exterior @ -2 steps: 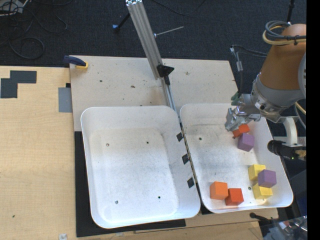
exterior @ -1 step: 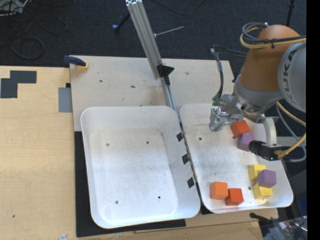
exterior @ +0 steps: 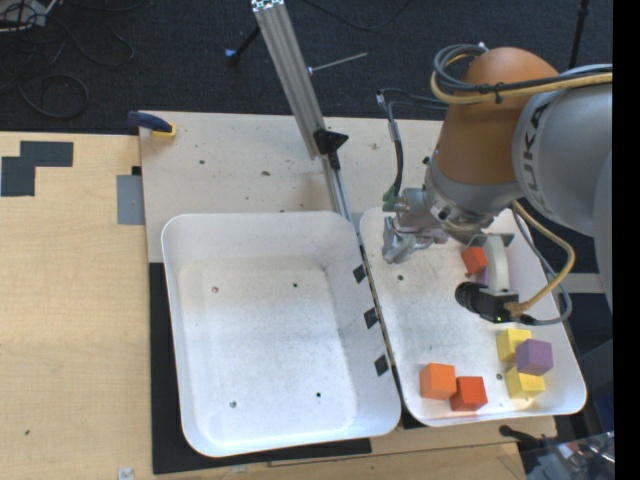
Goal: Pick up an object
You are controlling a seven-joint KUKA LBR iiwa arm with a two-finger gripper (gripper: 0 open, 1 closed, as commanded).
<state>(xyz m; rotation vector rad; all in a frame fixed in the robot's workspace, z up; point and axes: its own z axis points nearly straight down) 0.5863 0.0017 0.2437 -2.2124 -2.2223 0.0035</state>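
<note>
Two shallow white bins sit side by side on the table (exterior: pixel 240 168). The left bin (exterior: pixel 200 258) has a speckled floor with a few dark specks. The right bin (exterior: pixel 420 368) holds the blocks, gathered toward its near and right-hand parts: an orange block (exterior: pixel 437 380) touching a red block (exterior: pixel 469 393) at the near edge; a yellow block (exterior: pixel 512 342), a purple block (exterior: pixel 534 356) and a second yellow block (exterior: pixel 524 383) bunched together in the near right corner; and a small red-orange block (exterior: pixel 474 260) farther back, beside the arm's wrist. Count: two yellow, one purple, one orange, one red, one red-orange, six blocks in all.

The pincer (exterior: pixel 396 240) hangs over the far left part of the right bin, close to the divider between the bins, well apart from every block. No block sits between its fingers; whether the fingers are apart or together cannot be told at this angle. The grey arm (exterior: pixel 570 148) with its orange band (exterior: pixel 490 118) enters from the right.

The table is pale wood with small holes; a slanted aluminium rail (exterior: pixel 292 78) crosses it toward the bins, and a blue-and-yellow clamp (exterior: pixel 150 123) rests at its far left corner. A lighter wood panel (exterior: pixel 70 298) with grey patches lies to the left. Behind is dark carpet (exterior: pixel 150 48) with loose cables (exterior: pixel 40 8).
</note>
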